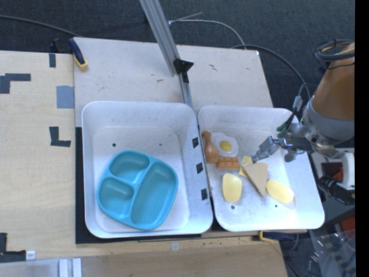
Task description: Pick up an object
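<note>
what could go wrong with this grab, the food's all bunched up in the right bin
1. The end effector is low over the cheese wedge, which touches a yellow piece and lies near another; closing may shove neighbours instead of gripping one.
2. The fried egg and the wedge look flat, so the grip could slip off.
3. The items sit close to the right bin floor, so a deep descent may scrape it.

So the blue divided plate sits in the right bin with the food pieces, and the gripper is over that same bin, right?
Not quite. The camera view shows the blue divided plate in the left bin, alone. The food pieces lie in the right bin, and the gripper is over that one.
</note>
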Controlling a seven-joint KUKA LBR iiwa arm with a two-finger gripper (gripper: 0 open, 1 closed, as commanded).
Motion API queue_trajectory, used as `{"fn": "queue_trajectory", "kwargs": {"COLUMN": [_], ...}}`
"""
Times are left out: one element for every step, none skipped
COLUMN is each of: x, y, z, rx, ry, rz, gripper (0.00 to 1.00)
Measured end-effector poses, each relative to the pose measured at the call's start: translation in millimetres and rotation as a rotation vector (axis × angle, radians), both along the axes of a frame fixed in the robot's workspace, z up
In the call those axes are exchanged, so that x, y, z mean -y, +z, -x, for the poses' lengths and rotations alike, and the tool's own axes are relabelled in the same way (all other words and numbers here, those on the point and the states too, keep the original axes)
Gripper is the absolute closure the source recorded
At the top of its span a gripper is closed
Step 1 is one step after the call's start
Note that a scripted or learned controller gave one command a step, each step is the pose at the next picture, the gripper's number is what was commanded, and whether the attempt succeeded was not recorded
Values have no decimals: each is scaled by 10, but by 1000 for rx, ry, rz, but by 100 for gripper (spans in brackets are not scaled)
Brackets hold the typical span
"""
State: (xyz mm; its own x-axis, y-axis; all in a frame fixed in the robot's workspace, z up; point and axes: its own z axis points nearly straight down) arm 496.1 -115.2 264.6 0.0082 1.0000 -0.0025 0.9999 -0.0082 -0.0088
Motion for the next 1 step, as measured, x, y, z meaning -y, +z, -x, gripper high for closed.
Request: {"fn": "queue_trajectory", "kwargs": {"x": [613], "y": [-559], "z": [-294], "rx": [4], "ry": [4], "rz": [0], "gripper": [0]}}
